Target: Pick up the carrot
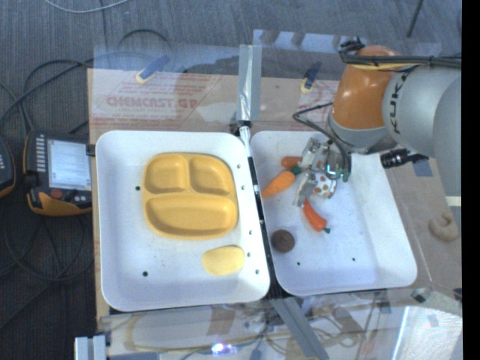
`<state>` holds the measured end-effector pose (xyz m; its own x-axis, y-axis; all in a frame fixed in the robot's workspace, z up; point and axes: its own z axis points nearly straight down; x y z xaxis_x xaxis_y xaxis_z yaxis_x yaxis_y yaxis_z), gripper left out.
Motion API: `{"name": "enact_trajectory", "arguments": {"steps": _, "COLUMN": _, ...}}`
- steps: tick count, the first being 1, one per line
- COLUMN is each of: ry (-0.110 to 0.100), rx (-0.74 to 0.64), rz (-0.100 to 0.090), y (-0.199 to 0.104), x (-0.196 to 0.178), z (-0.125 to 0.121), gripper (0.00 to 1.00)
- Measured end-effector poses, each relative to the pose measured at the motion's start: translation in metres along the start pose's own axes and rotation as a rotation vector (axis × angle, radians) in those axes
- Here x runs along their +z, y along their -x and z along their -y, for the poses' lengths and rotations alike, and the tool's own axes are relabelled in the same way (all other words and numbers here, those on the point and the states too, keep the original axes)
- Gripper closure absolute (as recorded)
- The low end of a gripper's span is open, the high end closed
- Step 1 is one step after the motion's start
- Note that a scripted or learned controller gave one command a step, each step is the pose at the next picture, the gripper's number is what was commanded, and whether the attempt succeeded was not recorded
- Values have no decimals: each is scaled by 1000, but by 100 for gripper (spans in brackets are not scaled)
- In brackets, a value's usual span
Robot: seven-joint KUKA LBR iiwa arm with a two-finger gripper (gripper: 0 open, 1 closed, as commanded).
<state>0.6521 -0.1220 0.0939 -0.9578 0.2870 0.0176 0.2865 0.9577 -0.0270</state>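
I see 2 white bins side by side on the bench. The left bin (120, 276) carries a yellow divided tray (190, 195) with 3 compartments, and a pale yellow oval piece (223, 259) lies just below it, near the bin's lower edge.

The right bin (375, 253) holds the small items. The carrot (278, 184) lies tilted in the upper left part of this bin, close to the wall shared with the left bin, its thick end pointing up and to the right. A second orange-red piece with a green tip (316, 217) lies just below and to the right of it. A small orange piece (290, 162) sits just above the carrot. A dark brown round thing (283, 239) rests lower down, apart from the others.

The arm (390, 111) comes in from the right, and the gripper (315, 175) hangs over the cluster, just right of the carrot's thick end. From here I cannot tell how its jaws are set, nor whether it touches the carrot.
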Motion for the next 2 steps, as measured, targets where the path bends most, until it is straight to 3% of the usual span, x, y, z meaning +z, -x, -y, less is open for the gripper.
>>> {"name": "enact_trajectory", "arguments": {"steps": 1, "ry": 7, "rx": -268, "rz": 12, "y": -2, "x": 0, "z": -7, "gripper": 0}}
{"name": "enact_trajectory", "arguments": {"steps": 2, "ry": 20, "rx": -269, "rz": 40, "y": 2, "x": -10, "z": -15, "gripper": 100}}
